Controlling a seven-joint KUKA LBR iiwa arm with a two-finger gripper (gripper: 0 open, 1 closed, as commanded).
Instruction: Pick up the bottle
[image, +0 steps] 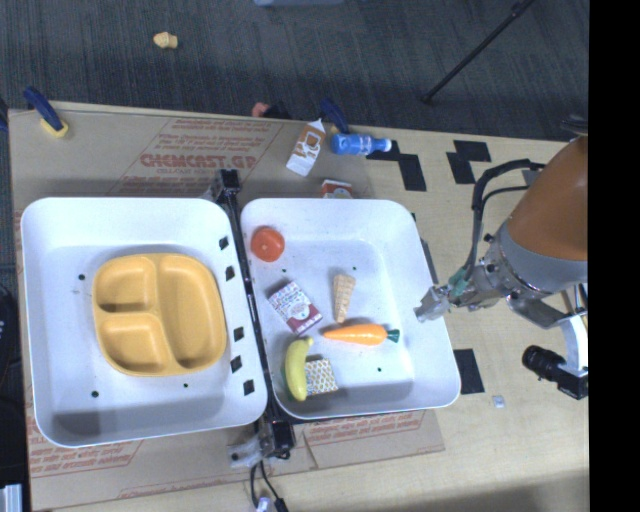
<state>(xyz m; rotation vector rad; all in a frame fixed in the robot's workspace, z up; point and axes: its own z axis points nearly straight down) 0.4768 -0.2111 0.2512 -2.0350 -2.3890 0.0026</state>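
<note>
Claw (432, 303) low at right bin (425, 250) rim, grip state unreadable — blue bottle (358, 145) lies well beyond it, outside bins, so nothing reached yet.

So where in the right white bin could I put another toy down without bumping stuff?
The barest patch in the right white bin is its far right corner, past the orange tomato-like ball and the tan ice-cream cone. Another bare strip runs along the right wall beyond the orange toy carrot. The near left is crowded: red-and-white snack packet, yellow toy banana, checkered cracker.
</note>
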